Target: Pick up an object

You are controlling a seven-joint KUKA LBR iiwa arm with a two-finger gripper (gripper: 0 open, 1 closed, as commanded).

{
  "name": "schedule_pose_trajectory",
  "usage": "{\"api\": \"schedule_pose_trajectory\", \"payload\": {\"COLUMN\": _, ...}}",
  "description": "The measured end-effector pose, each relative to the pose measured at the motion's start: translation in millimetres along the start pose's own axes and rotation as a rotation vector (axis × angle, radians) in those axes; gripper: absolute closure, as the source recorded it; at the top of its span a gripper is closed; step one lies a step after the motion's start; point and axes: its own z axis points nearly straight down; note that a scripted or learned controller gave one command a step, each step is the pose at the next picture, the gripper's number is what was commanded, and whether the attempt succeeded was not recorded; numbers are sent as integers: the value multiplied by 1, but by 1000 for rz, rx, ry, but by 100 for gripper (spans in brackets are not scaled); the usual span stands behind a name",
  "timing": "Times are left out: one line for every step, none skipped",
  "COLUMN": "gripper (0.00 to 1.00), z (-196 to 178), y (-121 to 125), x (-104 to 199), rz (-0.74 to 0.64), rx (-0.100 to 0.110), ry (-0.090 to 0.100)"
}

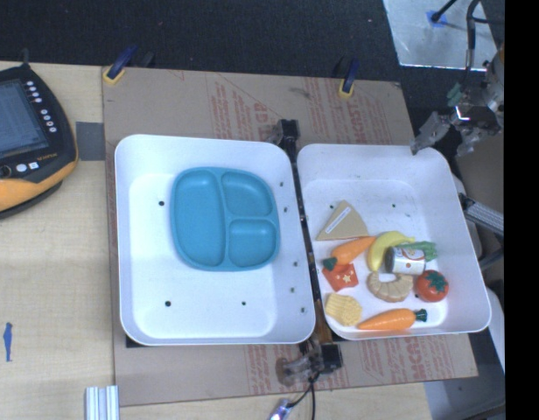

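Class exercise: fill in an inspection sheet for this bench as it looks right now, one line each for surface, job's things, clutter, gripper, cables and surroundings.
Surface: wooden bench under a cardboard sheet held by clamps.
Job's things: right bin holds toy food: sandwich wedge, banana, two carrots, tomato, small can, cracker, cookie.
Clutter: left bin holds a blue divided plate.
Gripper: gripper hangs above the right bin's far right corner, holding nothing; finger state unclear.
Cables: one at the bench's near edge.
Surroundings: teach pendant, dark floor.
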Motion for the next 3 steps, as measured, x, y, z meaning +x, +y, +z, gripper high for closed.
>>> {"api": "schedule_pose_trajectory", "payload": {"gripper": 0, "z": 162, "y": -4, "x": 33, "rz": -1, "rx": 1, "ry": 0}}
{"api": "schedule_pose_trajectory", "payload": {"gripper": 0, "z": 161, "y": -10, "x": 106, "rz": -2, "rx": 2, "ry": 0}}
{"api": "schedule_pose_trajectory", "payload": {"gripper": 0, "z": 160, "y": 3, "x": 110, "rz": -1, "rx": -2, "ry": 0}}
